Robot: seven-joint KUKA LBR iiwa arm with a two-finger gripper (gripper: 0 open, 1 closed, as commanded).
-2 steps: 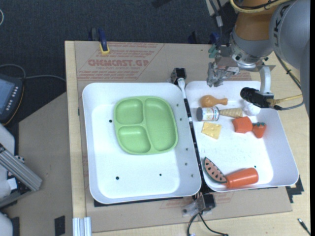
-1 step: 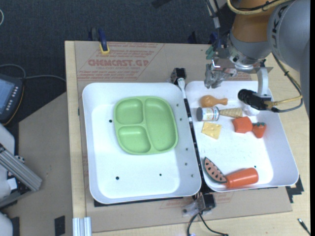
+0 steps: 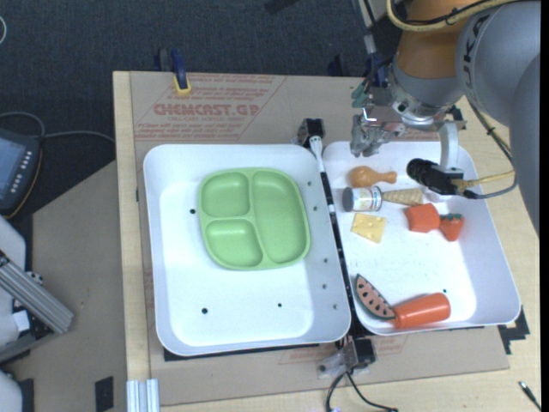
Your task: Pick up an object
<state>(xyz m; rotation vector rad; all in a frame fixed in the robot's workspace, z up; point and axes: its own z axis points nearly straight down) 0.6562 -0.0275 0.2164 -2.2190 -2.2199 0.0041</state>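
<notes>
My gripper (image 3: 367,144) hangs over the back left corner of the right bin (image 3: 502,269), open, with nothing between its fingers. Just in front of it lies a tan chicken drumstick (image 3: 371,176). Below that a small white-labelled jar (image 3: 363,199) lies on its side next to a waffle cone (image 3: 403,196). A yellow cheese wedge (image 3: 369,227) sits nearer the front, and a red-orange pepper (image 3: 433,221) to its right. At the bin's front lie a watermelon slice (image 3: 373,297) and an orange-red sausage-shaped piece (image 3: 422,310).
The left bin (image 3: 171,299) holds a green divided plate (image 3: 255,218) in its middle. The two bins meet along a narrow ridge (image 3: 333,230). The grey arm with its orange band (image 3: 437,41) comes in from the upper right above the right bin.
</notes>
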